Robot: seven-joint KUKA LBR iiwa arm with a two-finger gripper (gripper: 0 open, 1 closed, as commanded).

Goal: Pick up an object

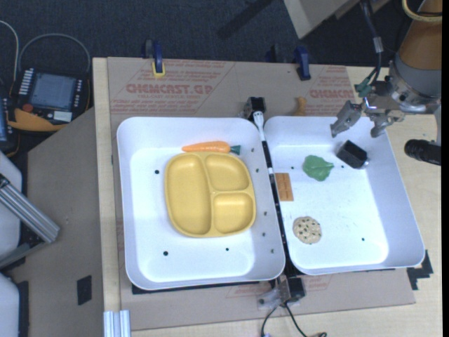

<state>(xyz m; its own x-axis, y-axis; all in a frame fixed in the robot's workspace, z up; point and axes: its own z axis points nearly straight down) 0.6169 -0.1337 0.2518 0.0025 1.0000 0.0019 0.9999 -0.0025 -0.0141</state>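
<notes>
Here, the two-finger grey metal gripper (365, 120) hangs spread wide, holding nothing | small black rectangular block (351, 154) lies just below it toward the near rim, long axis slanted; crumpled green leaf-shaped piece (318, 167) just left of block | cardboard sheet (168, 84) under bins reads "CHEMCAST"

The arm (426, 44) runs off the right edge; bench print under the bins (210, 135) hidden
</notes>
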